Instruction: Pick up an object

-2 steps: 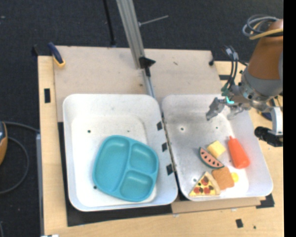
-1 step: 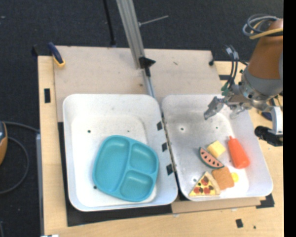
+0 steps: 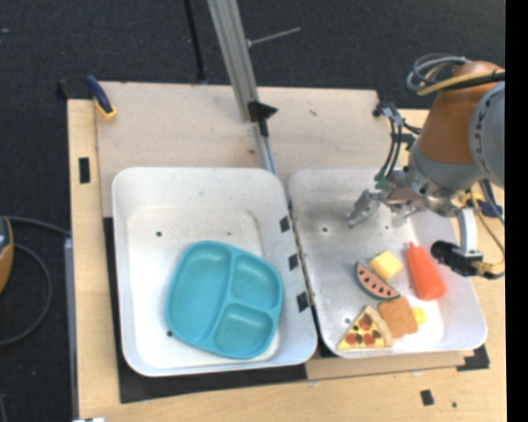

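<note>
1. Nearest the camera: a toy pizza slice (image 3: 365, 331) at the front edge of the right white bin (image 3: 326, 262), with a brown toast-like piece (image 3: 398, 316), a watermelon slice (image 3: 373, 279), a yellow block (image 3: 386, 263) and an orange bottle (image 3: 424, 271) just behind.
2. The tool (image 3: 365, 209) hangs over bare bin floor, fingers look spread, holding nothing.
3. Looks like the approach step. Next it'd need to shift toward the toys and drop down.
4. The teal divided plate (image 3: 224, 299) sits in the left bin.

I cannot read any text, label, brand or number on anything here from my view.
</note>
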Controlling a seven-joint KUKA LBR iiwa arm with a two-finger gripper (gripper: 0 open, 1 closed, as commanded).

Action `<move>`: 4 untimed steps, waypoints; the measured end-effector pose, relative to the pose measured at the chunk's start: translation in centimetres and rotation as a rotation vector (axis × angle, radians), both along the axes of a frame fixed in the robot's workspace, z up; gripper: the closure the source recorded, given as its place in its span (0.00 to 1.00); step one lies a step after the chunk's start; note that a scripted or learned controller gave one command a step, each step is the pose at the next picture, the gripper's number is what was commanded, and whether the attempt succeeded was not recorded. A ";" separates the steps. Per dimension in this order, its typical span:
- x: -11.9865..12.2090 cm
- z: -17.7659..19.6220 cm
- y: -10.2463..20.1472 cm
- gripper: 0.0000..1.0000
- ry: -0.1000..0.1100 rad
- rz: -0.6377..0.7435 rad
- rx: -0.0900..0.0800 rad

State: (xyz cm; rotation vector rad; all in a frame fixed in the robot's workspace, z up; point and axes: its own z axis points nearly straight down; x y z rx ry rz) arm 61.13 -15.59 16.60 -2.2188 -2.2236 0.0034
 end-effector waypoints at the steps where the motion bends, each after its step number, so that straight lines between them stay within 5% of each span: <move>1: 0.0 -4.3 -0.6 0.00 0.000 -0.003 0.000; 2: 0.0 -6.6 -0.7 0.00 -0.001 -0.004 -0.001; 3: 0.1 -5.3 -0.8 1.00 -0.006 -0.006 -0.002; 4: -0.4 0.8 -1.5 1.00 -0.009 -0.004 -0.001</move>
